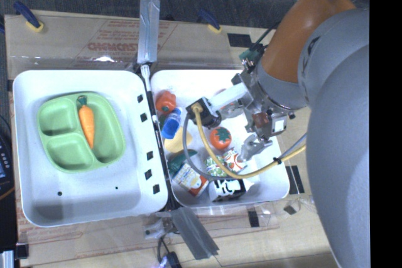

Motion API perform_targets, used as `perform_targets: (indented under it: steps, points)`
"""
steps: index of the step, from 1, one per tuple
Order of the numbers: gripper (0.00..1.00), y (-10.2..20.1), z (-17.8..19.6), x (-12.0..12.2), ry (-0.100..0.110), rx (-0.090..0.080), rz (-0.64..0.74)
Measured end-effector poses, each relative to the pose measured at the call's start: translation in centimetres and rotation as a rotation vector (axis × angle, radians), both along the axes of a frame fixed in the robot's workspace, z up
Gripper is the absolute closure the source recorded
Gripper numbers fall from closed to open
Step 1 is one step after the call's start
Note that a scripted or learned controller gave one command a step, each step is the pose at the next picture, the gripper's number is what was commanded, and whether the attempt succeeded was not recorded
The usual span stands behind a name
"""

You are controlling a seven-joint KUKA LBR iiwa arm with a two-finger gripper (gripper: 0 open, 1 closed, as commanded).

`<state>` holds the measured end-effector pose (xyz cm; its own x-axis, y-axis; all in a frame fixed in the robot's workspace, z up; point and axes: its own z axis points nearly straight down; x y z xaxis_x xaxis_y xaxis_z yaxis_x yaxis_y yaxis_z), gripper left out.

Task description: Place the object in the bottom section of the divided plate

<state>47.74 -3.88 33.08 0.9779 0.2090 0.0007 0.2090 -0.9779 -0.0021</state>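
My grey arm with its orange band reaches over the bin that holds the clutter, and my claw hangs low in it, near its far wall from the other bin. I cannot tell whether the claw is apart or together.

The second bin sits well away from my claw, across the divider. In it lies the green divided plate, and the carrot rests lengthwise in the plate's long section, the one on the side nearest my claw, leafy end toward the top of the view. The two smaller sections lie beyond it.

Just below my claw in the view is a black-and-white pack; a green-and-white carton is beside that, toward the divider. A red-and-white packet lies just beside my claw. A toy tomato sits near my claw on the divider side. Farther that way are a blue bottle and an orange-red round thing.
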Motion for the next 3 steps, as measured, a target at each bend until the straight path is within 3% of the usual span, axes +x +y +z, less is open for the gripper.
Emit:
perform_targets:
  steps: [1,2,3]
  points:
    - [0.00,-9.5,1.0,-0.1,0.004,0.000,0.138]
    - [0.00,-12.0,10.2,4.4,0.002,0.000,-0.001]
    - [0.00,-16.6,11.0,8.6,0.005,-0.001,-0.002]
